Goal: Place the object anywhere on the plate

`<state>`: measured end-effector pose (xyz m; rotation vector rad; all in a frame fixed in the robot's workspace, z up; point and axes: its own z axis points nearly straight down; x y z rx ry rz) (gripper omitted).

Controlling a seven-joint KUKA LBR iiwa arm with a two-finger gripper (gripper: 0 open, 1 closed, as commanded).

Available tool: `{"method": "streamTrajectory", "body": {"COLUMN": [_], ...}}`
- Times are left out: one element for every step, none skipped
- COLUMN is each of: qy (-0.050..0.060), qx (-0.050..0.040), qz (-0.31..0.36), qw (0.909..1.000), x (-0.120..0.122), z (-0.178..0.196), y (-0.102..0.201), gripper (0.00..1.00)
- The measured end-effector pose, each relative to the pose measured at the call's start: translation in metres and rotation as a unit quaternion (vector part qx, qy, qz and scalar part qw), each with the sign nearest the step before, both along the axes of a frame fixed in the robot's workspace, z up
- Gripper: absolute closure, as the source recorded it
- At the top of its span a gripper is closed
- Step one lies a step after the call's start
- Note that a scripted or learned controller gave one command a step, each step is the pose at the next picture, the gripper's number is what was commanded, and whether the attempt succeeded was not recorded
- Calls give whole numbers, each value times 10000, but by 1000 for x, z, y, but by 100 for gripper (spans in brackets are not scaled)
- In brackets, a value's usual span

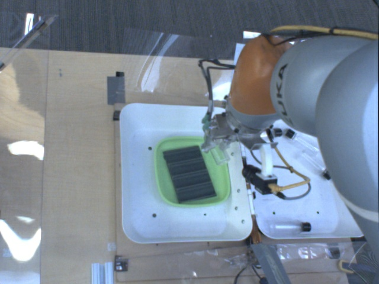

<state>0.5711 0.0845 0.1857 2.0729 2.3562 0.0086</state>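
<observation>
A dark grey ribbed block (189, 174) lies flat on the green plate (221, 188), which sits in the left white bin (137, 218). My gripper (214, 148) hovers over the plate's upper right rim, just beside the block's top right corner. It is open, with nothing between its pale translucent fingers (221, 155). The block rests apart from the fingers, slightly turned so its long side runs down and to the right.
The right white bin (331, 218) holds a clear tube with a dark tip (289, 225) near its front edge. The big grey arm with its orange band (254, 81) covers much of that bin. A small grey bracket (116, 89) stands on the bench beyond the left bin.
</observation>
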Motion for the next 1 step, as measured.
{"method": "streamTrajectory", "body": {"qy": [0], "qx": [0], "qz": [-6], "qw": [10000], "x": [0], "z": [0], "y": [0], "gripper": [0]}}
